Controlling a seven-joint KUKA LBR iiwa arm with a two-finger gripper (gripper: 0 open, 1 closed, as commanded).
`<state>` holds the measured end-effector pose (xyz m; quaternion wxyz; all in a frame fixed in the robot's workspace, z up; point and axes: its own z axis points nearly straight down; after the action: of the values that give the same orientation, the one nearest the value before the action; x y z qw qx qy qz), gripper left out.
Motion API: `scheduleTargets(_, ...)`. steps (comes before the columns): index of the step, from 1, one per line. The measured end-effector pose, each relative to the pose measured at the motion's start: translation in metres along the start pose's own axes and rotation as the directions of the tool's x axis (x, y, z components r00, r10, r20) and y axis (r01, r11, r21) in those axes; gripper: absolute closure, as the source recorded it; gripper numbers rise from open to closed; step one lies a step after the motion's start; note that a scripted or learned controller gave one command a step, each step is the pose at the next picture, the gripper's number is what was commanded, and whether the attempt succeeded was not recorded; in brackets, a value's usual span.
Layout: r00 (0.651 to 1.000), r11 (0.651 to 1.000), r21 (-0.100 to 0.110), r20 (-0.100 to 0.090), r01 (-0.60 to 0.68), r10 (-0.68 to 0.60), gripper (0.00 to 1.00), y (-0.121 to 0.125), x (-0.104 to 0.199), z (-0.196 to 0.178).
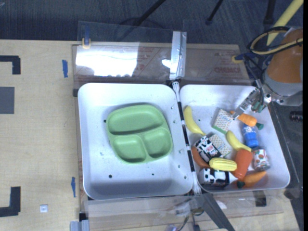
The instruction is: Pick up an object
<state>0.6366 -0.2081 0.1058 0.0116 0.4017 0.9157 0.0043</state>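
Seen from above at a slant. Gripper (252,101) low over the right bin (281,143), at its upper right; finger spread impossible to tell, nothing visibly pinched. Just below the tips: an orange carrot (248,120), beside it a checkered sponge (223,120). Lower down, a blue bottle (250,139), two bananas (192,121), cow toys (207,148), a small can (260,159). In the left bin (91,143), a green tray (139,132).

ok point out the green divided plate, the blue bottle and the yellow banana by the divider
green three-compartment plastic plate (139,132), camera view, on the ridge between its compartments
small blue bottle (250,139), camera view, middle of its body
curved yellow toy banana (191,121), camera view, middle of its curve
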Motion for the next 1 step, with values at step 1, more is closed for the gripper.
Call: scheduleTargets(1, 0.885, 0.885, 0.007, -0.002, -0.465, 0.465, 1.0, -0.0005, -0.0171, 0.0131)
